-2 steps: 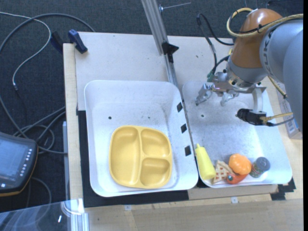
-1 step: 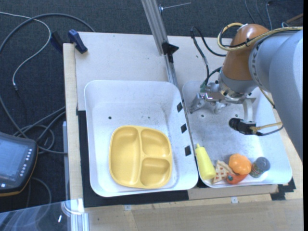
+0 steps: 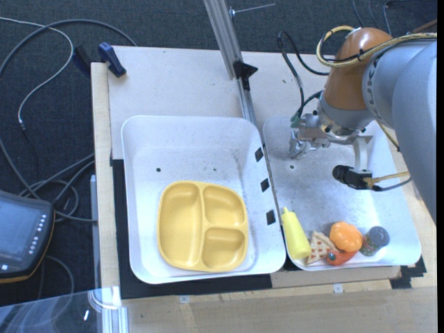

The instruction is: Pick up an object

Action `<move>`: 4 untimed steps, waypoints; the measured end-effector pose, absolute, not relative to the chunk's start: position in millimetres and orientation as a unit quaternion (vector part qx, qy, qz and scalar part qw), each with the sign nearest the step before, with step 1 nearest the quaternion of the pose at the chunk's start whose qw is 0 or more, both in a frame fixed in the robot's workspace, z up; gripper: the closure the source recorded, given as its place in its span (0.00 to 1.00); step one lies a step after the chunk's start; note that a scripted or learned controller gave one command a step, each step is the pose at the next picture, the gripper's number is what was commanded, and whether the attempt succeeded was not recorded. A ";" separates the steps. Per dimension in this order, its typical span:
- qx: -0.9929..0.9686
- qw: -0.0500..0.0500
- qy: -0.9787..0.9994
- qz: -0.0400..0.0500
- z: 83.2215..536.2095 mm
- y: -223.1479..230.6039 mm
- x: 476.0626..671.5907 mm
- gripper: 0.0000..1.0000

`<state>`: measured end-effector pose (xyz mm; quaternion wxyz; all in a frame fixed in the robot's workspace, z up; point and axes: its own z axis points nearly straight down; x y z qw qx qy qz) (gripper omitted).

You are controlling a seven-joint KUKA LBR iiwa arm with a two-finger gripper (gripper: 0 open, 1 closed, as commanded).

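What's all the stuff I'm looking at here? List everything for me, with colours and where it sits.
Bins: two, white, side by side on the bench.
Divided plate: one, yellow, in the left bin.
Bottle: one, yellow, at the right bin's near left corner.
Round fruit-like toy: one, orange, near edge of the right bin.
Small can: one, grey, right of the orange toy.
Flat patterned piece: one, tan and red, between bottle and toy; kind unclear.
Clamp: one, blue, bench's far left corner.
Robot arm: one, grey with orange band, its gripper low over the right bin's far end.
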<state>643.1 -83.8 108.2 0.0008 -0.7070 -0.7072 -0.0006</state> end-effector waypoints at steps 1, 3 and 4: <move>-0.707 -0.003 -0.707 -0.002 160.8 -90.1 636.7 1.00; -0.706 -0.004 -0.708 -0.003 272.7 -77.4 640.4 1.00; -0.705 0.002 -0.709 0.000 256.7 -26.2 636.8 1.00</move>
